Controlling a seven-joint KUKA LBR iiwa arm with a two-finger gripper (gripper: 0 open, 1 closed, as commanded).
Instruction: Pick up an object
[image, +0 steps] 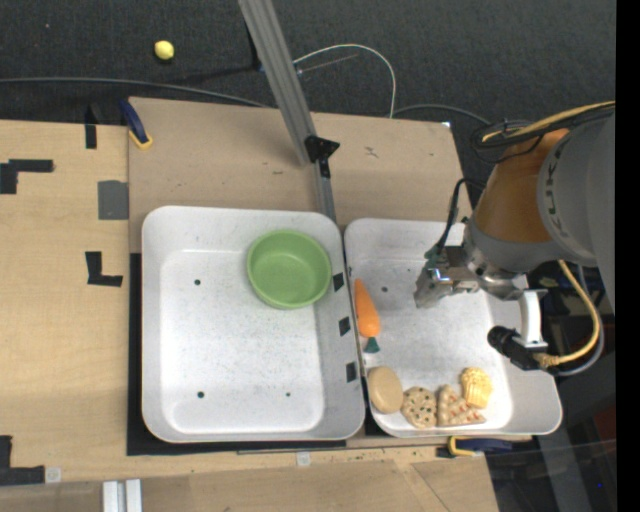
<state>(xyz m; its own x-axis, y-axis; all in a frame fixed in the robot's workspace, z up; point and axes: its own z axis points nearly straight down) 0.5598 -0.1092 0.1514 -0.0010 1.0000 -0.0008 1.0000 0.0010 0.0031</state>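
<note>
The carrot (368, 311) lies in the right bin (530, 415), hard against its left wall, long axis running up and down the picture — orange body toward the top, green end toward the near rim. The claw (437, 287) hangs over the same bin, to the carrot's right and apart from it; whether it is apart or together cannot be told.

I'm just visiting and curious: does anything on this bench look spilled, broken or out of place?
Nothing looks spilled or broken. The one oddity is a small yellow ball lying alone on the dark floor beyond the bench, far from both bins. The round green plastic bowl sits upright in the left white bin.
</note>
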